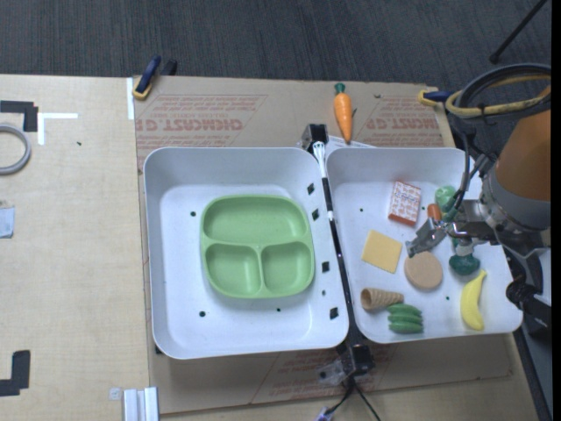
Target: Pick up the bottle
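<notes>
The arm is cut off by the picture's right edge. It overlaps part of the bottle, which lies at 3 o'clock in the right bin. Print on the red-and-white card is too small to read. Whether the gripper touches anything cannot be told.
</notes>
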You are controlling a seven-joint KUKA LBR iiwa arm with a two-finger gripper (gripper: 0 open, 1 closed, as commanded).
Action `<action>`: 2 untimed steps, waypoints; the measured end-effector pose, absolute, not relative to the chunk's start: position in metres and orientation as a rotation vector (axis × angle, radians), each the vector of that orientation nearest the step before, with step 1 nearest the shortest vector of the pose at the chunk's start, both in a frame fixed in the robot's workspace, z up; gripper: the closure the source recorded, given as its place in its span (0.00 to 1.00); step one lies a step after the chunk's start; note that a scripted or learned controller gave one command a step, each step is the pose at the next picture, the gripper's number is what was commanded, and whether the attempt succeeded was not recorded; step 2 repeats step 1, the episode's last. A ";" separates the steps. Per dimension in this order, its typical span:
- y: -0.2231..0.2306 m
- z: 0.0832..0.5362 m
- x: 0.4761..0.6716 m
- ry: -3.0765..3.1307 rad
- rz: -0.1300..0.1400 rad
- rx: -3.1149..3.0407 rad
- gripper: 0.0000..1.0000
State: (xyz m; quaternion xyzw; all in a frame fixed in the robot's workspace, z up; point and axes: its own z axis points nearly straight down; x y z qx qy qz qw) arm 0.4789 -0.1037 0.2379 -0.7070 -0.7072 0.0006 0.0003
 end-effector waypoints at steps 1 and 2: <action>-0.104 0.247 0.479 -2.220 0.003 -2.222 1.00; -0.104 0.247 0.479 -2.220 0.003 -2.222 1.00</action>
